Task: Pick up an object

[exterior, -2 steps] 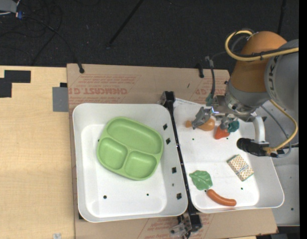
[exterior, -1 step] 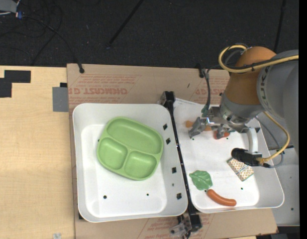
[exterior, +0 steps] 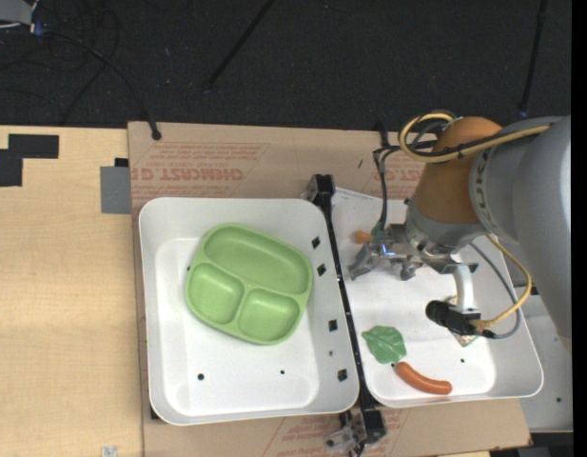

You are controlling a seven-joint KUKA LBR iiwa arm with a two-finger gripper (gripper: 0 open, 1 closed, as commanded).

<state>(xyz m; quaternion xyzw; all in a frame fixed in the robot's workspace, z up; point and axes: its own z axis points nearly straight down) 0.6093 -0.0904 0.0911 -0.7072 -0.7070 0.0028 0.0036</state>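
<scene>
1. Bins: we find two white bins side by side on the bench, the left bin point(exterior: 169, 369) and the right bin point(exterior: 507, 374), touching along a dark centre divider.
2. We note a green divided plate point(exterior: 248, 283) lying flat in the left bin, toward its upper middle.
3. We note a green leaf toy point(exterior: 383, 342) and an orange sausage point(exterior: 424, 380) in the right bin, near its front edge; the leaf lies just beside the sausage's left end.
4. We see the arm point(exterior: 507, 184) reaching in from the right, its gripper point(exterior: 386, 258) low over the rear left of the right bin, well apart from both toys.
5. We cannot tell how the hand stands, wide or narrow; we see nothing held.
</scene>
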